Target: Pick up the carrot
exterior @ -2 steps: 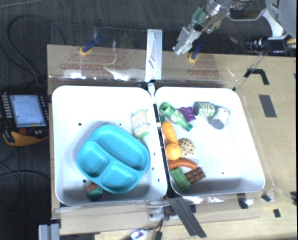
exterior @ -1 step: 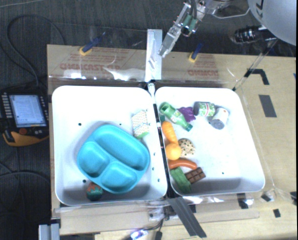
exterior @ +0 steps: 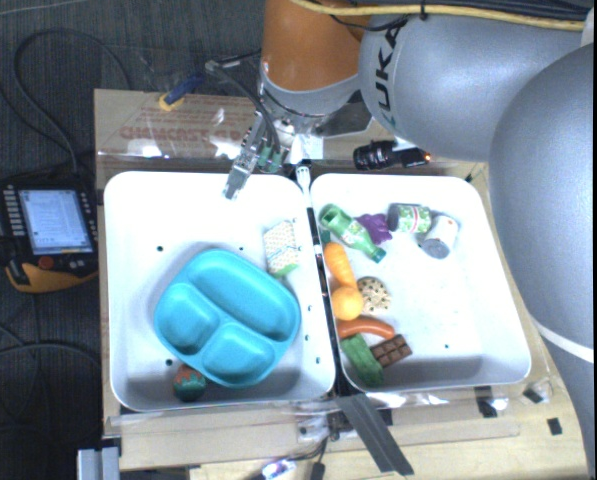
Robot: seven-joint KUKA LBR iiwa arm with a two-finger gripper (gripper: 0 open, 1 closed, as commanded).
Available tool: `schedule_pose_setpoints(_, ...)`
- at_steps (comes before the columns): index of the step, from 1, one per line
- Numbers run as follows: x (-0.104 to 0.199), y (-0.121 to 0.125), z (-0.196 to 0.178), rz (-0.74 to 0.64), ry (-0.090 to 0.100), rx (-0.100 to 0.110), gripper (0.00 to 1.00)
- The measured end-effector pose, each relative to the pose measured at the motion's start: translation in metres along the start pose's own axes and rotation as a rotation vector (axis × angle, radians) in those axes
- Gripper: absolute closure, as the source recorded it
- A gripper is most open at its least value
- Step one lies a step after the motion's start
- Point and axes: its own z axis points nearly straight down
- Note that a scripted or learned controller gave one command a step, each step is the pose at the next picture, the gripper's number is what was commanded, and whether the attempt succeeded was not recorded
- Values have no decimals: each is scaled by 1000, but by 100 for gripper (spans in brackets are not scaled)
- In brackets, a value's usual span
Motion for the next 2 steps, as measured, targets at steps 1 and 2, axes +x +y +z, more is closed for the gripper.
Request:
schedule_pose_setpoints(1,14,8,121,88,3,-2,100)
schedule_pose_setpoints(2,12,7,106,89,-2,-6,100)
